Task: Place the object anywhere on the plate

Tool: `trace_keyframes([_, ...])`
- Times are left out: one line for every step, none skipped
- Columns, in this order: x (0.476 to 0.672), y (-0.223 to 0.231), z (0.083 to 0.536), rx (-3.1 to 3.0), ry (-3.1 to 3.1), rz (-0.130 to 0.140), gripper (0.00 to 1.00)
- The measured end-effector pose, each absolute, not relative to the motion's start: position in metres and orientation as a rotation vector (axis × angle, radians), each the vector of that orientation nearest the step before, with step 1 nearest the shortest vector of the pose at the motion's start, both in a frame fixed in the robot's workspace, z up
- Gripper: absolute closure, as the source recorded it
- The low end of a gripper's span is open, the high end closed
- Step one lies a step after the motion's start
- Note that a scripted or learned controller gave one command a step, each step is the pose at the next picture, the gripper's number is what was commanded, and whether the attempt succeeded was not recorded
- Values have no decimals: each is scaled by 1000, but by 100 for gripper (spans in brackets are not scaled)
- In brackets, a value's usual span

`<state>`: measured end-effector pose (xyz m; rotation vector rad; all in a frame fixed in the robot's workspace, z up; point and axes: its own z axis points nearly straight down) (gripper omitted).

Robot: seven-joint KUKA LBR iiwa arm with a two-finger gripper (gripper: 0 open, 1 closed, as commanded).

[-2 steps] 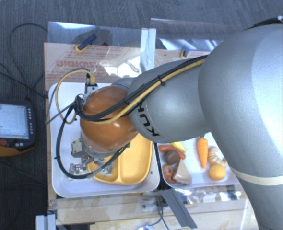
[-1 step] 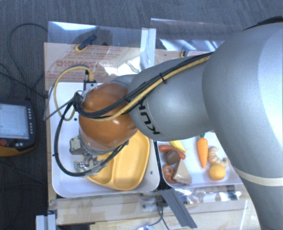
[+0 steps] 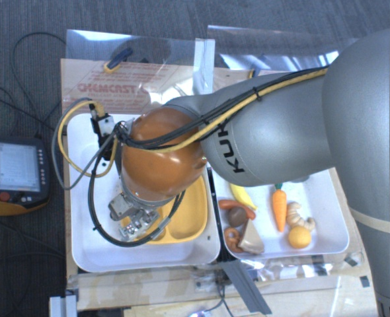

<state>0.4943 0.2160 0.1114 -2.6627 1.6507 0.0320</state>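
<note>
Two white bins [image 3: 82,253] sit side by side on the desk. One yellow plate [image 3: 194,218] lies in the left bin. The right bin holds one banana [image 3: 242,195], one carrot [image 3: 279,207], one orange [image 3: 299,237] and one wedge-shaped piece [image 3: 250,241].

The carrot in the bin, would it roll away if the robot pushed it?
Probably a bit. The carrot looks round and tapered, so it would likely roll in a curve, not straight. It looks smooth and shiny, maybe plastic, so likely stiff, light and a little slippery. The banana and orange lie close by and would likely stop it.
</note>
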Motion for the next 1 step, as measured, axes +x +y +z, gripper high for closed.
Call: trace_keyframes([526,239,103,-2864,1288,27,100])
